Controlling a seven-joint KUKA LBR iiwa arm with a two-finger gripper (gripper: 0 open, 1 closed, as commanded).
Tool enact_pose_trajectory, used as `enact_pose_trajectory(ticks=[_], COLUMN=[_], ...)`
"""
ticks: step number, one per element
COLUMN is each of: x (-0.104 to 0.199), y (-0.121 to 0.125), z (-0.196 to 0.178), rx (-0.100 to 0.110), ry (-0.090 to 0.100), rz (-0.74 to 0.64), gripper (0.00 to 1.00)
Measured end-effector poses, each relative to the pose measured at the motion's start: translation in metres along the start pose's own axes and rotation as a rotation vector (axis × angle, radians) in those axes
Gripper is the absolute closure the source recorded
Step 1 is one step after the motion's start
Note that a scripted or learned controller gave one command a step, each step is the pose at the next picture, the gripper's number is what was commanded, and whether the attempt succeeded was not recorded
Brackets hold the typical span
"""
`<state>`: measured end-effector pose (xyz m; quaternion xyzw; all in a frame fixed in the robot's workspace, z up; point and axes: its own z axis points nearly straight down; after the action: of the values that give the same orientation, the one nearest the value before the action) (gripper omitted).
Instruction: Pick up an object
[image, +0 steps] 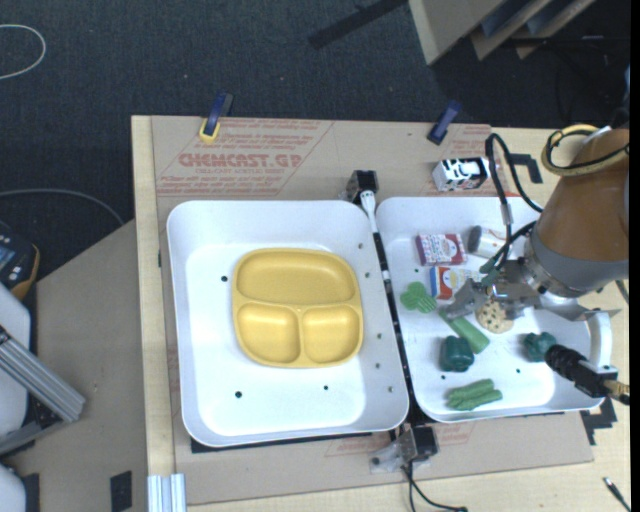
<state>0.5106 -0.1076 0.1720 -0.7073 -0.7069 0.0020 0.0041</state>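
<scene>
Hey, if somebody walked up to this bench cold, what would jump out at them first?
Probably the yellow divided plate, lying alone in the middle of the left bin. Next, the grey and orange arm reaching in from the right, its gripper low over the right bin among a clutter of small items: a green toy near the front, a dark green piece and a small red and white carton toward the back.
</scene>
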Motion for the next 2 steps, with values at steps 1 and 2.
enact_pose_trajectory(ticks=[1,2], x=[-0.005,-0.005], y=[-0.001,-0.001], z=[0.044,0.09], rx=[-0.003,-0.003], ry=[-0.001,-0.001], rz=[0.001,0.001], gripper=[0.0,0.0])
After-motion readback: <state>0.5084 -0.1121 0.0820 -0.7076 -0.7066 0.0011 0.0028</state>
